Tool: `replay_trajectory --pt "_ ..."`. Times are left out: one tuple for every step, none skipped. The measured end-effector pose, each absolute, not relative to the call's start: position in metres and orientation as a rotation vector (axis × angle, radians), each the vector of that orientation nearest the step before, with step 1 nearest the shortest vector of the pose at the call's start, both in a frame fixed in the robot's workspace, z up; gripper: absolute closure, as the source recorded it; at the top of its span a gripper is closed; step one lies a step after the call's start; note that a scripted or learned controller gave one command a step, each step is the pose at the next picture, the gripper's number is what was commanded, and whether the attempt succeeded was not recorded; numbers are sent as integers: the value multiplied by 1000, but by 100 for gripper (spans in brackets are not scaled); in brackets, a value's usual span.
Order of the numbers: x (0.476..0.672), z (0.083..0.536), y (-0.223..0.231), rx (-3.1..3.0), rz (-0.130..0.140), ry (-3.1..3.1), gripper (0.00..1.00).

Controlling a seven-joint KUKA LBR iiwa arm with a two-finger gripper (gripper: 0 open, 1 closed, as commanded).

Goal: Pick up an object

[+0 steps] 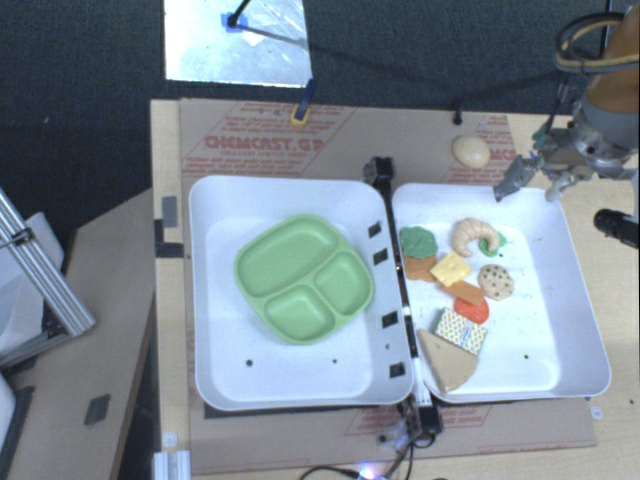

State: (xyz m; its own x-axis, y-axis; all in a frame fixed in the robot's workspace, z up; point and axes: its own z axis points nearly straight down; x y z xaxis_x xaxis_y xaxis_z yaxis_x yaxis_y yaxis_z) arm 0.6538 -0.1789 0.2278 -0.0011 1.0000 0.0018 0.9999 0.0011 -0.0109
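Wedge (447,363): tan slice, R bin's (575,313) near-left corner, checkered cracker (463,331) just above.
Other food: cookie (496,281), croissant (476,235), green leaf (418,240), cheese (451,268), mid R bin.
L bin (210,298): green divided plate (304,279).
Gripper (538,175): over R bin's far edge, fingers spread apart, holding nothing.
Bench: pale bun (471,150) beyond R bin.

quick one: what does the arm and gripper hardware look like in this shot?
The arm is grey with an orange-tan band above the wrist, and a dark cable loops over its top. The gripper is grey metal, with two slim fingers that taper to points. No readable markings on either.
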Motion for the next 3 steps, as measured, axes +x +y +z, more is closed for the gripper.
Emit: replay_trajectory --pt "656 237 -178 -2218 -1 -2226 0" --pt "653 176 -174 -2218 1 -2224 0" --pt "655 130 -183 -2221 1 -2224 0"
